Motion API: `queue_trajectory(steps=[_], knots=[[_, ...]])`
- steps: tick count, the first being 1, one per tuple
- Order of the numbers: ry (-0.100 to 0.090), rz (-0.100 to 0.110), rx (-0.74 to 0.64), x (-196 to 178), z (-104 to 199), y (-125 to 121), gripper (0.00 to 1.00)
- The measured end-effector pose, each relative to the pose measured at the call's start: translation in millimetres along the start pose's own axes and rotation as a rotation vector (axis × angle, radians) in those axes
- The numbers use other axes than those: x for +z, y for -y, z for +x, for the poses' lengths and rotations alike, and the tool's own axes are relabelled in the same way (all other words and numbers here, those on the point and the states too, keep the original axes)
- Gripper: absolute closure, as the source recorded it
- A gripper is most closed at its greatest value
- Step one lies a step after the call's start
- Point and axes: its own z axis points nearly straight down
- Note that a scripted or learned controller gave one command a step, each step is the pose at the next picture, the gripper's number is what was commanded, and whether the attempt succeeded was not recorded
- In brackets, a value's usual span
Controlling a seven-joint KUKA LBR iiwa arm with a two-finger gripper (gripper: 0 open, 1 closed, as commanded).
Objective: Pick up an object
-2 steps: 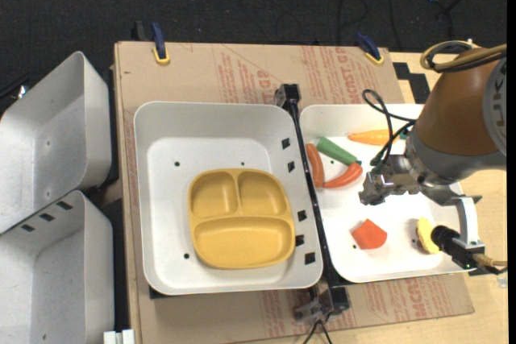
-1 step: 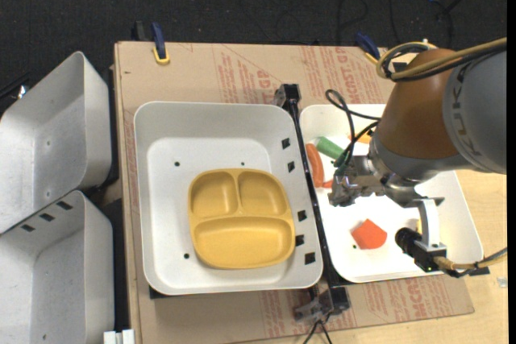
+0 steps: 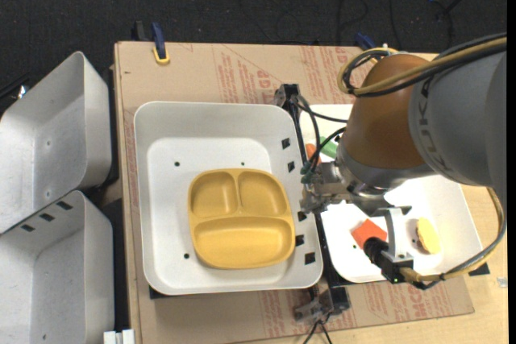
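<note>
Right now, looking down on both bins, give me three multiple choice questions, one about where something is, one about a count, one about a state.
1. Where is the yellow divided tray?
A. In the left bin
B. In the right bin
C. On the floor

2. How many compartments does the tray have?
A. One
B. Three
C. Six

3. How does the tray lie?
A. Flipped over
B. Standing on edge
C. Flat, open side up

Answers: 1 A, it rests on the left bin's floor. 2 B, two small sections above one wide one. 3 C, its hollows face the camera.

Bright overhead light, glare on right bin (image 3: 451, 197)
</note>
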Motion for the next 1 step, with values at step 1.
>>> queue_trajectory(steps=[1], knots=[[0.001,-0.002,0.001,-16.9,50.0,-7.8,1.00]])
